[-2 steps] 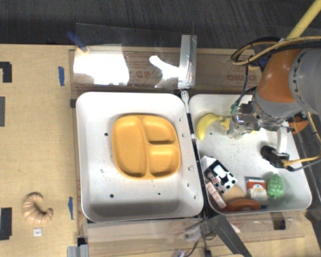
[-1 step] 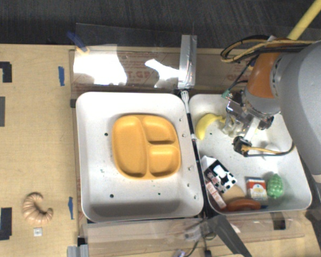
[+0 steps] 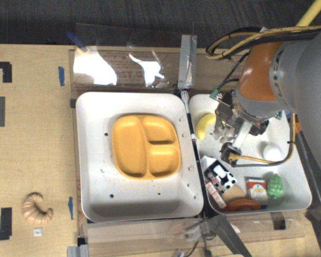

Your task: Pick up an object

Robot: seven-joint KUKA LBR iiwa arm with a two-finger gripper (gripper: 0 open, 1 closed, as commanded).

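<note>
In the right bin [image 3: 299,197], my gripper [image 3: 221,128] hangs low over the far left part, right beside a yellow lemon-shaped object [image 3: 204,125]. The wrist hides what is under it. Along the bin's near side lie a black-and-white object [image 3: 219,175], a small red and white box [image 3: 255,188], a green bumpy object [image 3: 276,186] and a brown sausage-like piece [image 3: 241,203]. A white round object [image 3: 271,152] sits to the right of the gripper.
The left bin [image 3: 91,197] holds a yellow divided plate [image 3: 146,145]. A tan croissant-shaped item [image 3: 37,208] lies on the bench at the lower left, outside the bins. The arm's grey body [image 3: 305,79] covers the right bin's far right corner.
</note>
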